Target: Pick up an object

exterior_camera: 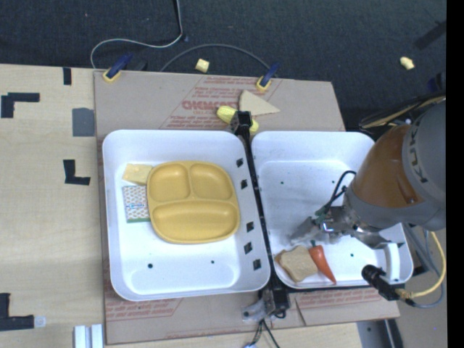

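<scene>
In the right bin, near its front edge, lie a tan bread-like slice and an orange carrot-shaped piece side by side. My gripper reaches in from the right and hangs low just above and behind these two, its grey tip pointing left. The arm's orange band and grey wrist cover the bin's right part. Nothing shows between the fingers.
The left bin holds a yellow divided plate, a pale yellow block and a small patterned card at its left side. A black clip and divider strip join the bins. Cables run behind on the cardboard.
</scene>
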Robot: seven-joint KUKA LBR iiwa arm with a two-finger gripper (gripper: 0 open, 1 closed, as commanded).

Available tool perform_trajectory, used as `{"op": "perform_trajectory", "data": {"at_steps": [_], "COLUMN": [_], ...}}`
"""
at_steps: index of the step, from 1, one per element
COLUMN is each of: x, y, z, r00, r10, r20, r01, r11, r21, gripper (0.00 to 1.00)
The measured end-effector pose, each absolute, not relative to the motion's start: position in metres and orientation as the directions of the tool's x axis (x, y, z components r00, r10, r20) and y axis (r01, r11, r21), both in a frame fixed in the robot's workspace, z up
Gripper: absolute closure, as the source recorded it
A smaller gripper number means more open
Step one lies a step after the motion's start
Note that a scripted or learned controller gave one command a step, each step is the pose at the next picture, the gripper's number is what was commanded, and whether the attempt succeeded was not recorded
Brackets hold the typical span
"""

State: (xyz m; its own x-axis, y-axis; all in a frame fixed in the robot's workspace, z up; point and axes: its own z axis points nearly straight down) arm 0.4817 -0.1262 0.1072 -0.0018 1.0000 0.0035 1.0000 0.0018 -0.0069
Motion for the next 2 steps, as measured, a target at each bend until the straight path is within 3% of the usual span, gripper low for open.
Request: {"op": "perform_trajectory", "data": {"at_steps": [1, 2], "x": [0.494, 0.481], "y": [-0.207, -0.134], "z": [0.189, 0.095], "r00": [0.005, -0.005], "r10": [1.000, 1.000], "r20": [-0.007, 0.006], "r01": [1.000, 1.000], "r11": [-0.005, 0.005], "r21": [0.007, -0.011], "gripper": [0.00, 0.00]}}
